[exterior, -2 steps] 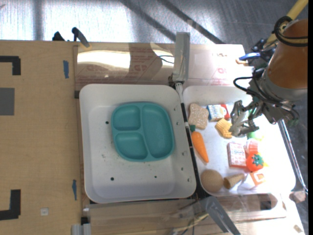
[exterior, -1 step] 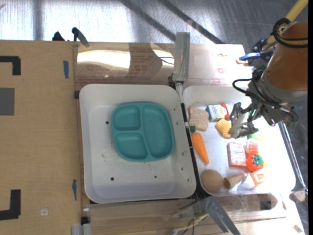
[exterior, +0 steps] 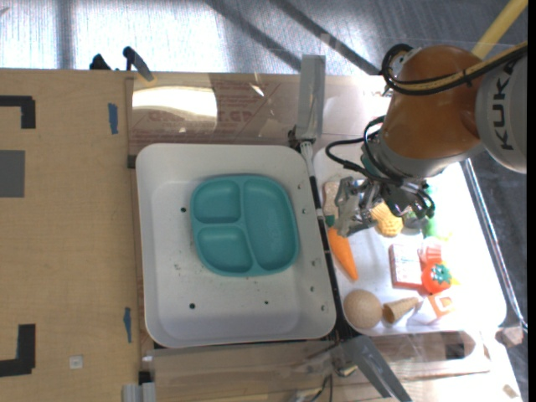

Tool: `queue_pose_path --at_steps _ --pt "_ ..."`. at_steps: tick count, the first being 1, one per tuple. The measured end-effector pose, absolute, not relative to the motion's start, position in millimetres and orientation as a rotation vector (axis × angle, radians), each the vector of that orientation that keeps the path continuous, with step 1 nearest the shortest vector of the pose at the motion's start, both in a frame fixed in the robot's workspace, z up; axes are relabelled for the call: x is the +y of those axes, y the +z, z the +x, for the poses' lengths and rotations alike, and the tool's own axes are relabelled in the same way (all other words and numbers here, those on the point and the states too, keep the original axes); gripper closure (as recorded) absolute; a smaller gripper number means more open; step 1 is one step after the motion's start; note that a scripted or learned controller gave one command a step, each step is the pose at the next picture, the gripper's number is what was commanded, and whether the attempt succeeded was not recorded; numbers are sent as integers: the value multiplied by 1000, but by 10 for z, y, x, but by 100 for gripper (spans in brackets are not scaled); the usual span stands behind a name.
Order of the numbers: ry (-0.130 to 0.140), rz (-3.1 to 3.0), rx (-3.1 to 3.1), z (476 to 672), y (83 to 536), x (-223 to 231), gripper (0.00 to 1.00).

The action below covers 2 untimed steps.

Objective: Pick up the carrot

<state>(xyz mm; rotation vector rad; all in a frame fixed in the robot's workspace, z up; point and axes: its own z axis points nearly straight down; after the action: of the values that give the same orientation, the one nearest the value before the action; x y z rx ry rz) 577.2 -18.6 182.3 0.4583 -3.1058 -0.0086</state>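
Observation:
The orange carrot (exterior: 342, 254) lies in the right bin (exterior: 477, 224) against its left wall, pointed end toward the front and a bit of green at its far end. My gripper (exterior: 355, 214) hangs just above and behind the carrot's far end. It is open, and nothing shows between its fingers. The grey and orange arm (exterior: 431, 111) comes in from the upper right and hides the back of this bin.
A teal divided plate (exterior: 245, 224) sits in the left bin (exterior: 159, 249). Crowded around the carrot are a yellow corn cob (exterior: 387, 219), a beige round ball (exterior: 363, 306), a small cone (exterior: 400, 310), a red and white box (exterior: 404, 267) and a red toy (exterior: 435, 276).

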Motion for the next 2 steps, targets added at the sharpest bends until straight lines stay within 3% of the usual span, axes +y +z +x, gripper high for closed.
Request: queue_pose_path --at_steps 1,2 --pt "1 467 -3110 5038 1854 -520 0" --pt "-1 697 -3072 5330 1853 -184 0"
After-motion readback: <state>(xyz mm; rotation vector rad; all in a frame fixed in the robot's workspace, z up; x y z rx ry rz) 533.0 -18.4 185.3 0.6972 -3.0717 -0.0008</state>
